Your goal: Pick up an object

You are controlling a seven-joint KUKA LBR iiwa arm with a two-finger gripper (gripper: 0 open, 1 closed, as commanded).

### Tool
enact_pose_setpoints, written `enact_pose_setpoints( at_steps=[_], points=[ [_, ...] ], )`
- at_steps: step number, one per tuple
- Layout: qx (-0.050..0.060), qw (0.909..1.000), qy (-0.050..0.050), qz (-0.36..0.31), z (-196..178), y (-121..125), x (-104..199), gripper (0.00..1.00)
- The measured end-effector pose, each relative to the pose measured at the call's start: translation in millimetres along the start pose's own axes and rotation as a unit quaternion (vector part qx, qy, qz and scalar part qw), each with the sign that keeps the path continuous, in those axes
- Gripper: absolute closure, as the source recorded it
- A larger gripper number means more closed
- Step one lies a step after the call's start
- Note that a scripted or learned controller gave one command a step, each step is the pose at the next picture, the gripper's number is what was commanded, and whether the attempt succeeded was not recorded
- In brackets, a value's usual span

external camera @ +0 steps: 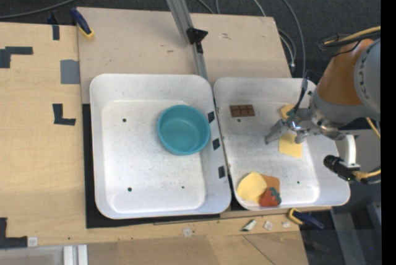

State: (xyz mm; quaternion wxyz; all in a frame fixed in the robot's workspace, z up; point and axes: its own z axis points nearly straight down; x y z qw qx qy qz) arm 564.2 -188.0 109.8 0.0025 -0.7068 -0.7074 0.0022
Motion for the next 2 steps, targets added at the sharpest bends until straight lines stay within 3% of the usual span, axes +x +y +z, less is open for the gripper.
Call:
enact_pose_setpoints(
  at_steps=[1, 2],
  points=[
    [-0.002, 1.0, 0.0, -0.001, -13, 1, 1, 1.0],
    [-0.005, 1.0, -0.001, 0.0, -74, 4, -6, 1.0]
  ],
)
